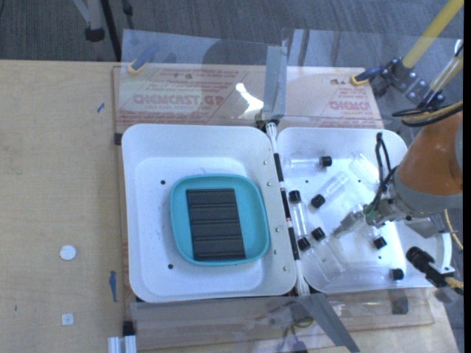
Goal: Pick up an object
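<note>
End effector [352, 223]: mine, low in right bin [346, 271]; finger state cannot tell. Clear capped vials [318, 199]: scattered just beside and left of it. Nothing lifted; pick outstanding.

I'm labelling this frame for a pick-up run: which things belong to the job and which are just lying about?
Job:
- tool
- clear black-capped tubes, scattered in the right bin

Lying about:
- teal tray holding a dark ridged block, in the left bin
- white disc on the bench
</note>
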Robot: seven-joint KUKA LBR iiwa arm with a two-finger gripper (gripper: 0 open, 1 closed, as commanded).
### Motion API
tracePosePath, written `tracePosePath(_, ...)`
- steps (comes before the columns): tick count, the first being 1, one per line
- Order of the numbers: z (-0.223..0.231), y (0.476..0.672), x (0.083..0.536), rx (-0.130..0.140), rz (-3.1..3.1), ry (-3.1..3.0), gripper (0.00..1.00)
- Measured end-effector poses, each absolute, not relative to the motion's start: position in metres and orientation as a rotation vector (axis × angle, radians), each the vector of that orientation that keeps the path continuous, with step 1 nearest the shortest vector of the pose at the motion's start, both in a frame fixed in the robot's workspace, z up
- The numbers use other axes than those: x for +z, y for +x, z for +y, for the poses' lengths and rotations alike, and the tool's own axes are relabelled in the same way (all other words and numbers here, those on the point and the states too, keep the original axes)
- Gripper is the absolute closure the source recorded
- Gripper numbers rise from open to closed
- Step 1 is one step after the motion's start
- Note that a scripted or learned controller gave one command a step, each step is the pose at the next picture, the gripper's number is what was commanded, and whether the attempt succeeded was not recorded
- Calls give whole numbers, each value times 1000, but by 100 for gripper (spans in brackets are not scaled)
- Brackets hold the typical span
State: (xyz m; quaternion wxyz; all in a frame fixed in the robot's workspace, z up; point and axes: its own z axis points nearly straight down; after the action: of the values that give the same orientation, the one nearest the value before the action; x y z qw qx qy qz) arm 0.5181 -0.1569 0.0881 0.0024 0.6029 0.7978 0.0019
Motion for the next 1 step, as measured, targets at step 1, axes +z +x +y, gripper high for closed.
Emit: tracePosePath(1,-158,520,99,10,2496,1890,100)
